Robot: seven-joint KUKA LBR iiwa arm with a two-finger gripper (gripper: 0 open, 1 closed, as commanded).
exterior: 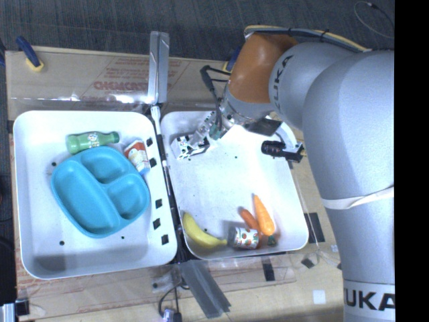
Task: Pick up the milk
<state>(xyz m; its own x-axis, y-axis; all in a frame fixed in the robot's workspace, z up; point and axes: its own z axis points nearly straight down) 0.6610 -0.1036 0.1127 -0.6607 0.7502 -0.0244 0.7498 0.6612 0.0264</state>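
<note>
A small red-and-white milk carton (pixel 137 156) lies in the left shallow white plastic bin (pixel 27 200), toward 2 o'clock from the bin's middle. It is tipped on its side and touches the upper right rim of a sky-blue divided plastic plate (pixel 100 190), which fills the middle of that bin. At 12 o'clock from the plate, just beside its rim, a green plastic bottle with a white label (pixel 92 140) lies on its side.

The grey robot arm with the orange band (pixel 315 86) reaches across the right shallow white plastic bin (pixel 295 200). Its jaws hang over that bin's 11 o'clock corner, well apart from the milk carton, with the wall between the two bins lying between them. Whether the jaws are released or clenched I cannot tell from this angle, and nothing can be seen between them.

Along the near edge of the right bin:
- A yellow banana (pixel 201 233) rests at 7 o'clock.
- A small tin with a red-and-white label (pixel 247 237) lies on its side at 6 o'clock.
- Two orange carrots, one larger (pixel 263 215) and one smaller (pixel 249 218), lie side by side at 5 o'clock, just above the tin.

Both bins sit on a brown tabletop (pixel 80 79).
</note>
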